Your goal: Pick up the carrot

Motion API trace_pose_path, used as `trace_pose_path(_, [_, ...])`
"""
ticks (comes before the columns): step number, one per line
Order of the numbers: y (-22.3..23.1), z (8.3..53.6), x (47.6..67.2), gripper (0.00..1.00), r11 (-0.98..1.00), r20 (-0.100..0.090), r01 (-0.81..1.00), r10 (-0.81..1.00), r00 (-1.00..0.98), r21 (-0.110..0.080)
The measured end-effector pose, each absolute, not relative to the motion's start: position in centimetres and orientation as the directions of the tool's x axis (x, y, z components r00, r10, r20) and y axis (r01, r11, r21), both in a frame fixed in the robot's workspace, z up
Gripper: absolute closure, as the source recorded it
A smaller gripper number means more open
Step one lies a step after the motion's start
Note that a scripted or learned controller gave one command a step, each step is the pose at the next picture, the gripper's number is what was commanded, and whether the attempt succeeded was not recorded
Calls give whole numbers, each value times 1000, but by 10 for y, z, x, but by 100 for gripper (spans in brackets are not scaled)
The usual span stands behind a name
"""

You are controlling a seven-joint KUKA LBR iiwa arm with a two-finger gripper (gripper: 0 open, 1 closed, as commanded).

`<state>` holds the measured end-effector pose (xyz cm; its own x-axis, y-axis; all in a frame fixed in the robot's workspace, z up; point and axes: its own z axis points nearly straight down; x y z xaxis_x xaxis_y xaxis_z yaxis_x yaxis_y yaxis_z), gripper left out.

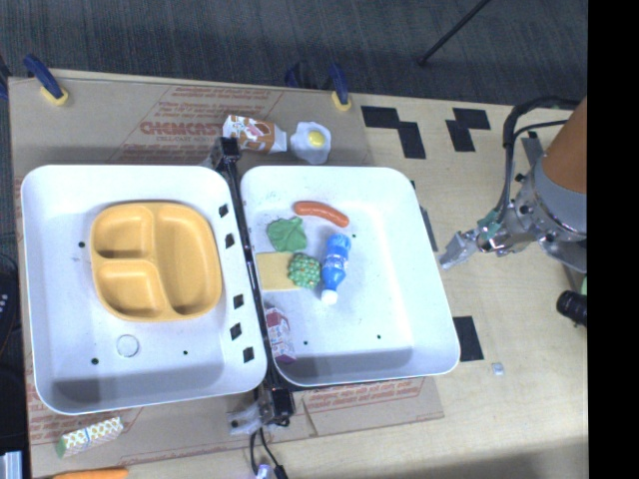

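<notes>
The carrot [320,212], a short orange-red stick, lies in the far part of the right bin [399,297], pointing left to right. Just below it are a green leafy piece [287,234] and a blue bottle [335,259]. My gripper [457,249] hangs outside the right bin, just past its right rim and over the bench. It sits well to the right of the carrot and a little nearer the front, with nothing seen in it.
A yellow slab [270,269] and a green knobbly piece [305,269] lie left of the bottle. The left bin [50,347] holds a yellow divided plate [156,259]. A small carton [250,133] and a yellow-white toy [312,142] sit behind the bins.
</notes>
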<state>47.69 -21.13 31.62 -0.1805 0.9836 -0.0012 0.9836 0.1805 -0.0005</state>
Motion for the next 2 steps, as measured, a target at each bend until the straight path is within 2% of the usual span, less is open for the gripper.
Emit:
trace_pose_path(1, [-204,170,476,100,232,3,973,973,-232,-4])
trace_pose_path(2, [-212,292,477,100,239,-1,971,971,-239,0])
